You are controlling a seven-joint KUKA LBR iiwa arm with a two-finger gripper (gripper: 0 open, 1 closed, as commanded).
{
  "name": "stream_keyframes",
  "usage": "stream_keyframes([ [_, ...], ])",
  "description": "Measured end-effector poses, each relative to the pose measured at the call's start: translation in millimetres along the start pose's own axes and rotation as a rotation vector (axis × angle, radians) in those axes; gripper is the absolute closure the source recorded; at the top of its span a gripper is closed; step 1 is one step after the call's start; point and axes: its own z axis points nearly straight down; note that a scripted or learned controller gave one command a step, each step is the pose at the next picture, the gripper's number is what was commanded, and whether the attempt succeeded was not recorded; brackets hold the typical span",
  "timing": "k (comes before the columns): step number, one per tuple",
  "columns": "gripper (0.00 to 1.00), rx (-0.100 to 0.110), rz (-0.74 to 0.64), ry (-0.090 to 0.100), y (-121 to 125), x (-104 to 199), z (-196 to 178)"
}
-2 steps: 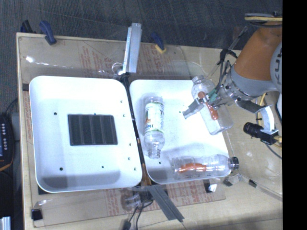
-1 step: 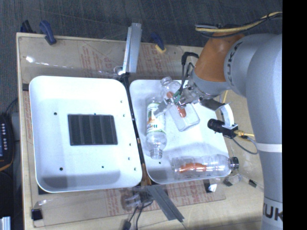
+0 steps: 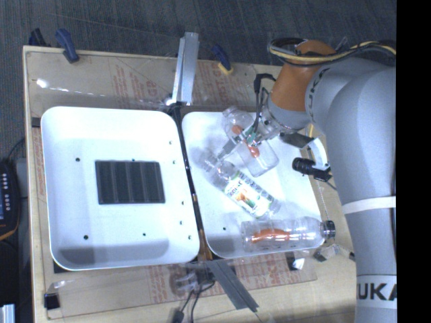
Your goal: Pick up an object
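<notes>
bench, right bin point(image 3: 202, 180) | arm bent down over clear bottles point(image 3: 250, 195) | claw point(image 3: 250, 138) grip unclear, perhaps touching one

You are looking down on a pale wooden surface point(image 3: 108, 69) printed with faint red lettering, set on dark grey carpet floor point(image 3: 135, 9). Blue clamps point(image 3: 67, 46) grip its far edge, and a grey metal bar point(image 3: 184, 66) stands upright at the middle. A dark device point(image 3: 7, 194) sits at the left edge. Light is even and soft.
</notes>
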Motion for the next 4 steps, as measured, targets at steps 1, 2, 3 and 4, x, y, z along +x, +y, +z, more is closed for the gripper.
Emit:
stream_keyframes([
  [1,0.0,-0.002,-0.201,-0.003,6,-3,-26],
  [2,0.0,0.0,-0.312,0.001,-22,38,1],
  [3,0.0,-0.002,-0.444,-0.003,-10,45,-127],
  [4,0.0,0.0,-0.562,0.0,-51,59,-80],
])
